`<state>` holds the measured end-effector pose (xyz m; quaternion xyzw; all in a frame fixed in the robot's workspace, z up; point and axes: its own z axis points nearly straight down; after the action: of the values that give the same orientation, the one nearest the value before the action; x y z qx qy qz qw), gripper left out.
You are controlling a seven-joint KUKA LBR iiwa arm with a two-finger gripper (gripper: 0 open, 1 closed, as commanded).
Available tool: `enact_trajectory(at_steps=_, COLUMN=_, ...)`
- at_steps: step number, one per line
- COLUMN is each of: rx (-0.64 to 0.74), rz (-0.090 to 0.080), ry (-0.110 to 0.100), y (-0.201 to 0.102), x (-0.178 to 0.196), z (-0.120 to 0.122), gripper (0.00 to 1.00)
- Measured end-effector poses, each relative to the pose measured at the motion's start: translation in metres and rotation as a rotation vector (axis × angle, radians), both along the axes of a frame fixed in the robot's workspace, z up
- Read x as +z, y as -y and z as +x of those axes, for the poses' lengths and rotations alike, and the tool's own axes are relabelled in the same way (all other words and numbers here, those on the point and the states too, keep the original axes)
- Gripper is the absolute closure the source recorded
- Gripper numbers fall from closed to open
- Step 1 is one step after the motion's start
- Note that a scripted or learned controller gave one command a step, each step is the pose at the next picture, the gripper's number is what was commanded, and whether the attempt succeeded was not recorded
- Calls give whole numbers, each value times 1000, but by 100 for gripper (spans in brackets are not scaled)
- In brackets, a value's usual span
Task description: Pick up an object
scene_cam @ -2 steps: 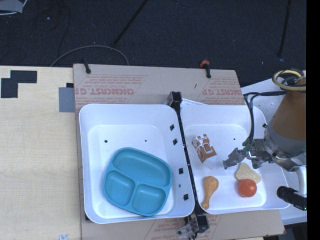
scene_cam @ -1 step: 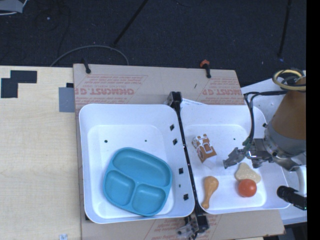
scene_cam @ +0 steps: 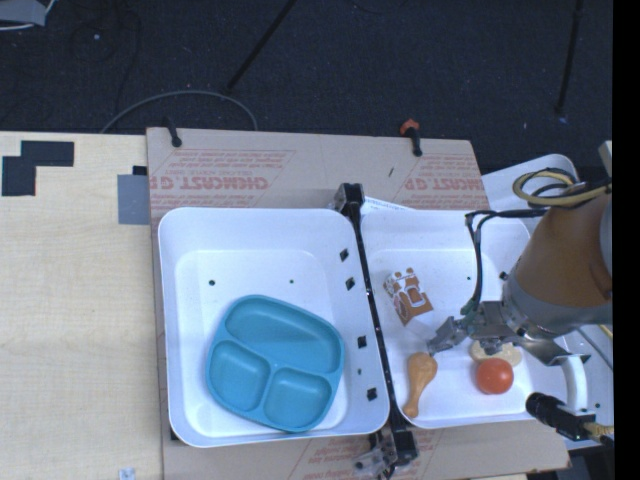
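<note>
We see the hand [scene_cam: 468, 332] low in the right bin [scene_cam: 440, 230]; its finger state we cannot tell. Tomato [scene_cam: 494, 376] just beside it, a pale item [scene_cam: 497, 348] partly hidden; drumstick [scene_cam: 419, 380] near.

A single camera sits fixed above the bench [scene_cam: 70, 308] and looks down on it at a slant, far enough off to take in both white bins whole. The left bin [scene_cam: 190, 258] lies just toward 7 o'clock of the picture's middle, the right bin [scene_cam: 440, 233] toward 4 o'clock, with the divider [scene_cam: 362, 308] between them running nearly straight from 12 to 6. Dark floor with cables [scene_cam: 300, 38] fills the band toward 12 o'clock, beyond the bench's far edge. The arm [scene_cam: 565, 258] enters from 3 o'clock and is cut off by that edge. The bench's wooden top stretches out toward 9 o'clock.
</note>
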<state>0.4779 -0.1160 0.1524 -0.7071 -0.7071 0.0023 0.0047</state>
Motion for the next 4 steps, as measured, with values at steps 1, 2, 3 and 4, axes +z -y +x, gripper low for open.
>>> enact_trajectory(at_steps=1, rx=0, rz=0, ry=1, y=-4, x=-64, z=-1, gripper=0)
enact_trajectory(at_steps=2, rx=-4, rz=-2, ry=6, y=-4, x=-65, z=-2, gripper=0)
enact_trajectory(at_steps=3, rx=-9, rz=-1, ry=7, y=-3, x=-54, z=-1, gripper=100)
enact_trajectory(at_steps=4, rx=1, rz=-3, ry=11, y=-2, x=-10, z=6, gripper=100)
